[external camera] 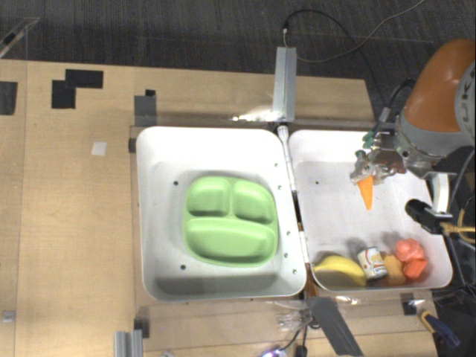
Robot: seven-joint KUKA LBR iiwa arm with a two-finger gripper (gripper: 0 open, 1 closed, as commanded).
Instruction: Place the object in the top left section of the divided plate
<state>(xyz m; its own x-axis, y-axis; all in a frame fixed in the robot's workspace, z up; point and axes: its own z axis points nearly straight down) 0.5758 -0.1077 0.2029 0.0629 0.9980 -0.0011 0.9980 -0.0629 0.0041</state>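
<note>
Orange carrot [366, 193] pinched in tool [370, 174], above right bin [327, 199]

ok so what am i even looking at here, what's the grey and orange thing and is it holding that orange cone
One camera looks down at a slant on a wooden bench holding two shallow white bins. The grey and orange thing is a robot arm reaching in from the right. Its end effector has an orange carrot hanging point down from between its fingers, over the right bin, so it does appear to hold it. Along that bin's near edge lie a banana, a small can and some orange and red toy food. The left bin holds a green divided plate with two small sections at the top and one wide one below. The carrot is meant for the top left section.
</note>
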